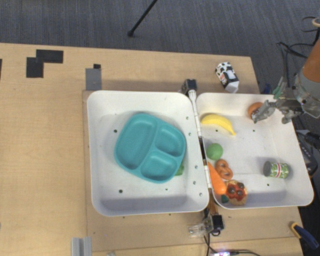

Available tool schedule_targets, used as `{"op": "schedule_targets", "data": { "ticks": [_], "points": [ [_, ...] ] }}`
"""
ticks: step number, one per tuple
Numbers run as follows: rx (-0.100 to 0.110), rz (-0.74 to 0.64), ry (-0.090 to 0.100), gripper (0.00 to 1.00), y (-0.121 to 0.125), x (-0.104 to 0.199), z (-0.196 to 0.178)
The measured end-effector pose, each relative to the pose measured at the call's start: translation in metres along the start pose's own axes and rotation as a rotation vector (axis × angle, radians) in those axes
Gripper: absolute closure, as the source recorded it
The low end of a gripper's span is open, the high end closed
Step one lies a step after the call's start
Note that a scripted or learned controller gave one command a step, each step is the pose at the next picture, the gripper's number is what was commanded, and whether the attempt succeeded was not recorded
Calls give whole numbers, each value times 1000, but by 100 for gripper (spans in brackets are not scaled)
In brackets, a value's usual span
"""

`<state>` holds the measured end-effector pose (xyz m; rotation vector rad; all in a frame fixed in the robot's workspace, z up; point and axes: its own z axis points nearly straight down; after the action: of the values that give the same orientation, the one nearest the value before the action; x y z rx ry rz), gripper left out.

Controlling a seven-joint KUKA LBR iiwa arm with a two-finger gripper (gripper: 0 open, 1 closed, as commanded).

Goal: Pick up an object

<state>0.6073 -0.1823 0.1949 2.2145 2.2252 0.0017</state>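
Observation:
The right bin (296,159) holds a yellow banana (218,123), a green ball (214,151), a brown pretzel (223,168), an orange carrot (217,181), a red and brown toy (236,192), a small can on its side (276,169) and a small orange object (254,109) at the far edge. My gripper (273,115) hangs over the bin's far right corner, open, with nothing between its fingers. Its left finger (261,113) is right beside the orange object.
A teal divided plate (150,146) lies tilted in the left bin (104,196), with a bit of green (180,169) peeking from under it. A black-and-white carton (227,76) lies on the bench behind the bins. Cables run at the right edge.

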Motion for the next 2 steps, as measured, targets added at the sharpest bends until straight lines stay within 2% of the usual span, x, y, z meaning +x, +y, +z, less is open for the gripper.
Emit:
{"op": "schedule_targets", "data": {
  "ticks": [1, 2],
  "points": [
    [2, 73, 0, 0, 61, -23, 59],
    [-1, -258, 0, 0, 62, 2, 110]
  ]
}}
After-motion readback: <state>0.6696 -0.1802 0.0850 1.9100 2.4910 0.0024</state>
